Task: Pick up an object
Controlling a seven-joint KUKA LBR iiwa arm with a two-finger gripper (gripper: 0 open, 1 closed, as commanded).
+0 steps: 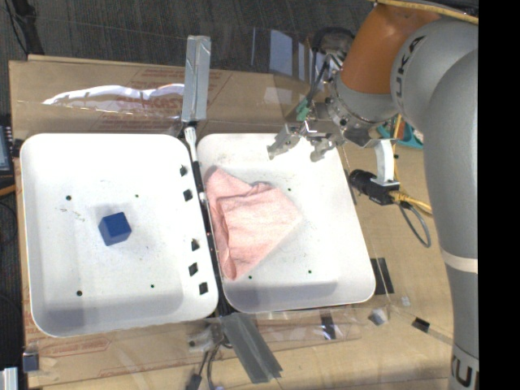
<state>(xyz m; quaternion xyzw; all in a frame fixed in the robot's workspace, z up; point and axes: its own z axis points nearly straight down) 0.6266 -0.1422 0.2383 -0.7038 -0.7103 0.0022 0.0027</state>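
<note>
A crumpled pink cloth (248, 216) lies in the right bin (341, 250), against its left wall. A small blue cube (114, 227) sits on the floor of the left bin (49, 177). My gripper (300, 148) hangs over the far edge of the right bin, above and to the right of the cloth, well apart from it. Its two fingers are spread and nothing is between them.
A row of black clips runs along the divider between the two bins. A grey metal bar (195, 78) stands upright behind the divider. Cardboard lies under and behind the bins, with clear plastic film (114, 97) at the back left.
</note>
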